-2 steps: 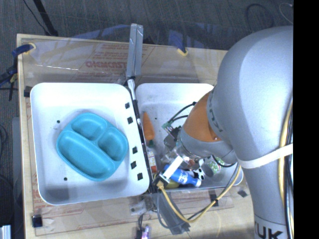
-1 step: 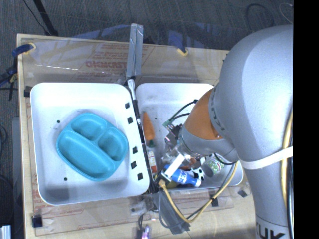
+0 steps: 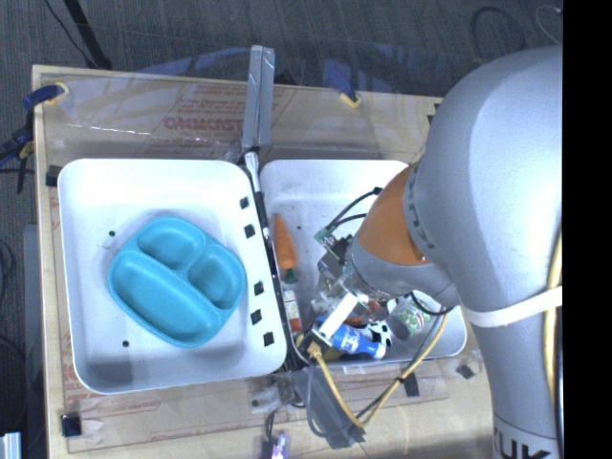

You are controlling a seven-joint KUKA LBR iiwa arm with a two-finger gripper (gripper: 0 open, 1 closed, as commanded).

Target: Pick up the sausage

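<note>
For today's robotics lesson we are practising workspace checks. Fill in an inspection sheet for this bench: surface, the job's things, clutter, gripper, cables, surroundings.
Surface: wooden bench bearing two white bins side by side, left bin and right bin.
Job's things: an orange, elongated item, probably the sausage, lies in the right bin beside the wall next to the left bin.
Clutter: blue divided tray in the left bin; blue, white and black items piled at the right bin's near end.
Gripper: gripper is low in the right bin, just right of the sausage; nothing seen between its fingers.
Cables: black and yellow cables loop off the wrist.
Surroundings: dark floor.
</note>
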